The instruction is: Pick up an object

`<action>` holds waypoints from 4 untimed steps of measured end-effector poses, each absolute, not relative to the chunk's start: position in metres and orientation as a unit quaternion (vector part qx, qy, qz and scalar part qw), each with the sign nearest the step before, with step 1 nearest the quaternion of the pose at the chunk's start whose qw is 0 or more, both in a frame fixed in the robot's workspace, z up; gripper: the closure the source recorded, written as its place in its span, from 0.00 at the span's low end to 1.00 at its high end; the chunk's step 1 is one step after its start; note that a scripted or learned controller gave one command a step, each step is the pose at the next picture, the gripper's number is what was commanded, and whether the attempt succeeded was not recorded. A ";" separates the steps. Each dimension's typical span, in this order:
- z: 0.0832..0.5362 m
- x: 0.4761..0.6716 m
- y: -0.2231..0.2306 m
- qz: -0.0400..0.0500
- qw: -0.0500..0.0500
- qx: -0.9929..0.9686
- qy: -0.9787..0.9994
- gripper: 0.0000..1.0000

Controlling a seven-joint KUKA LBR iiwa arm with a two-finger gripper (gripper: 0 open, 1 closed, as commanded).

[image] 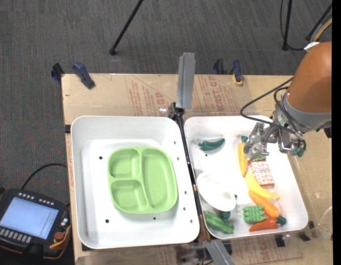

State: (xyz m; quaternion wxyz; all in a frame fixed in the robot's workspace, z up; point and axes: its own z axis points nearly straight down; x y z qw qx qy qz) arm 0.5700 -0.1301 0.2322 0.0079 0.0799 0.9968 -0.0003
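Note:
The right bin [214, 131] holds several toy foods. A dark green pepper [211, 144] lies near its back left. A yellow banana [260, 187] and an orange carrot [267, 203] lie at the right, beside a small red-and-white box [262, 173]. A white bowl [216, 192] sits at the front, with green pieces [219, 222] next to it. My gripper [255, 148] hangs low over the bin, its fingers pointing down just above a yellow-orange piece [242, 158] and the box. The fingers look slightly apart with nothing between them.
The left bin [90, 131] holds a green divided plate [142, 180]. A grey post [185, 81] stands at the back between the bins. A teach pendant [29, 220] lies at the lower left, off the bench. Clamps [82, 73] grip the bench's back edge.

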 end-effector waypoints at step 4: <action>0.095 0.476 -0.144 0.002 -0.002 0.084 0.996 0.00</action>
